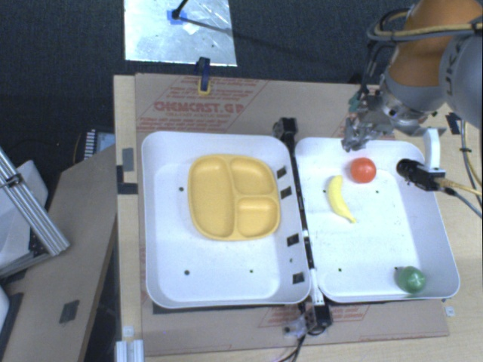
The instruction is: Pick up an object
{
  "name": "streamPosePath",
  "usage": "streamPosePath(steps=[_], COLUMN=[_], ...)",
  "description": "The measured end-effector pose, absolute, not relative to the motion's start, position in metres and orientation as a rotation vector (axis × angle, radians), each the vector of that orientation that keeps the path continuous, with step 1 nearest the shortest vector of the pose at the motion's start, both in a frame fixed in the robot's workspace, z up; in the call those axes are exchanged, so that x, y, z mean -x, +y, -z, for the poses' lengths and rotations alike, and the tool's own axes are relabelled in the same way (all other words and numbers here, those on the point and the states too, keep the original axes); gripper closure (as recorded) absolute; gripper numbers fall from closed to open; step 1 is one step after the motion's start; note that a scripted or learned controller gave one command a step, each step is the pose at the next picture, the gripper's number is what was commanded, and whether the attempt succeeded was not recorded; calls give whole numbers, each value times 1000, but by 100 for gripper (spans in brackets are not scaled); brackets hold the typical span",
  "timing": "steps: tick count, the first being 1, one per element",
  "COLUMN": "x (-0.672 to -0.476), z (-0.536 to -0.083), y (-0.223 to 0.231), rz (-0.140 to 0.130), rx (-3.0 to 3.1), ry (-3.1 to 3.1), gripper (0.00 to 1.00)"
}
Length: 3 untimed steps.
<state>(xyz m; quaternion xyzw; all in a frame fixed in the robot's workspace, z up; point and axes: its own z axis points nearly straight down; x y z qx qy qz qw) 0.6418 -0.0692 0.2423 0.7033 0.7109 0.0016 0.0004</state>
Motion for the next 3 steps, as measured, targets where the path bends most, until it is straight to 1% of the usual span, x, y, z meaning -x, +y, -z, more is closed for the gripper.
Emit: streamPosePath(steps=[1, 3], x=[-649, -656], z=[-232, -245], y=[-20, 90], rz=[-4, -7], rx=[-2210, -2209], ry=[2232, 2233], gripper=[100, 100])
